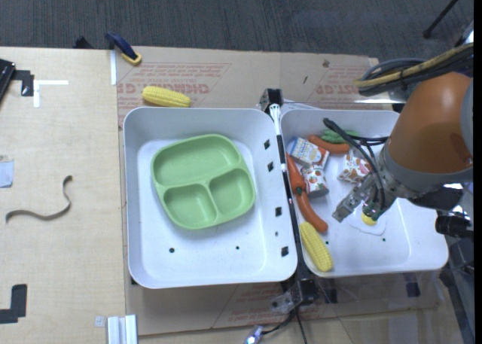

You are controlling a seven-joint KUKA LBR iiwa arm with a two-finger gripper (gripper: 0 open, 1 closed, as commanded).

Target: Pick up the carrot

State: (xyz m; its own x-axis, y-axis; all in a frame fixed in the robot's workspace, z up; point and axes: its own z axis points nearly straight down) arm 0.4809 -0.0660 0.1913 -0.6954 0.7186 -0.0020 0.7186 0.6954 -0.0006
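Here, carrot point(298, 181) hugs right bin's point(422, 258) left wall.

camera view: fixed above counter point(60, 147) | looks down at a slant | takes in both white bins point(203, 271) | arm point(433, 132) enters from right | mid distance

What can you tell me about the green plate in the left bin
The green plate is a smooth, plastic-looking tray with rounded corners and three compartments: one wide section along its far side and two smaller ones nearer the camera. It lies flat, right side up, turned slightly askew, on the floor of the left bin. Nothing rests in it.
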